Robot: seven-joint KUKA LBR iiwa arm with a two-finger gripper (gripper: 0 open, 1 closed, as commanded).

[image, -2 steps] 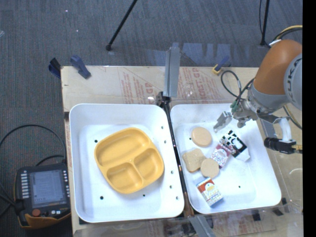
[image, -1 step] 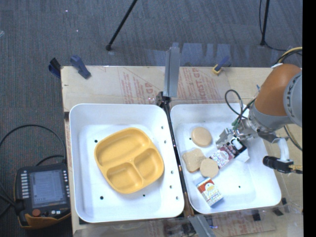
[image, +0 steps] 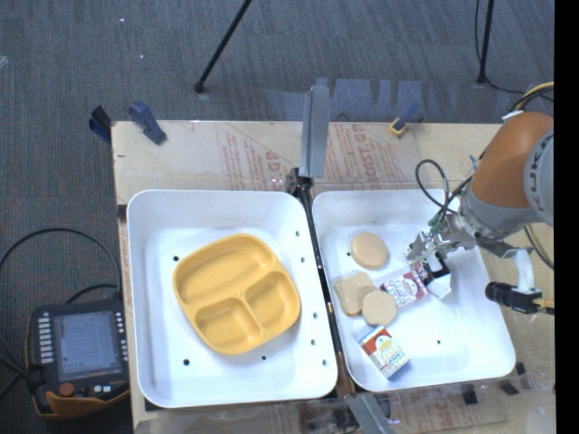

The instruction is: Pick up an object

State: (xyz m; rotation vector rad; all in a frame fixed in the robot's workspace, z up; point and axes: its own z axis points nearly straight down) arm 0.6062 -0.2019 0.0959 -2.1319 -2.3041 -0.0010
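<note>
Now, by label:
Tool (image: 432, 253): low in the right bin (image: 479, 351), just above a small packet (image: 406, 289); whether its jaws are apart or closed cannot be told.
Packet: lies near the bin's middle, beside three round biscuits (image: 369, 250).
Carton (image: 384, 352): near the front wall.
Left bin (image: 145, 242): holds a yellow divided tray (image: 237, 292).

A yellow tray (image: 237, 292) lies in a white bin (image: 145, 242); tan discs (image: 369, 250) fill the other.

Grey carpet floor (image: 109, 43) all around. Thin black stand legs (image: 226, 34) up top. Brown wooden counter (image: 208, 156). Blue clamp (image: 147, 122) at its corner.
</note>
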